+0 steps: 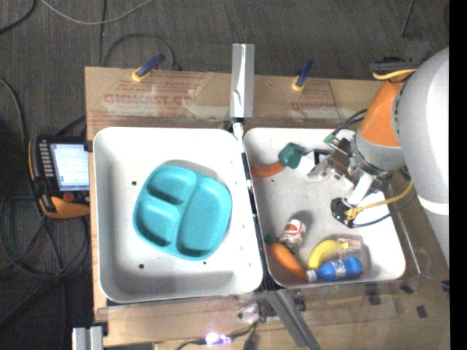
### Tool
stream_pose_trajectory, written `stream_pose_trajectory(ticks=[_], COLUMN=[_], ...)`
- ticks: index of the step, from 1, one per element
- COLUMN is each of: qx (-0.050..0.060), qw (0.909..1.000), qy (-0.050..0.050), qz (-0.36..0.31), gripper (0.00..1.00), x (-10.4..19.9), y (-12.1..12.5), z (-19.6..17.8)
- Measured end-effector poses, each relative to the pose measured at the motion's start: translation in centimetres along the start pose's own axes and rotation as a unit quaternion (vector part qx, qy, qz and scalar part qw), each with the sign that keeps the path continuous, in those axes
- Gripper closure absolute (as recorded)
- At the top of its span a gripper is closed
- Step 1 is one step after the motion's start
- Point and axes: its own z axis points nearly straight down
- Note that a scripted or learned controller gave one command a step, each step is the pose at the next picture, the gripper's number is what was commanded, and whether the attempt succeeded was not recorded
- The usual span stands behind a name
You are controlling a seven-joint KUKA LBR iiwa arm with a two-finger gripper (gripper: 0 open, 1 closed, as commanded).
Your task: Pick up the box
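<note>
Lying near right bin's far edge: small teal box.

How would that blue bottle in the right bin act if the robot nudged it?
The blue bottle lies on its side, so it would probably roll. It touches the banana, which might shift too. It looks like smooth plastic, perhaps slippery.

A brown bench bears two white bins side by side.
</note>
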Motion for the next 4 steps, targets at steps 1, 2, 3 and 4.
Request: stream_pose_trajectory(ticks=[1,2,3,4], qx=[-0.004,0.000,0.000,-0.002], qw=[0.9995,0.9999,0.9967,0.9985], qy=[0.003,0.000,0.001,0.002], qz=[0.031,0.016,-0.082,-0.055], gripper=[0.00,0.00,0.00,0.00], x=[0.9,-5.8,-0.6,-2.5], y=[3.1,-1.3,0.4,-6.4], z=[4.1,-0.7,-5.2,3.7])
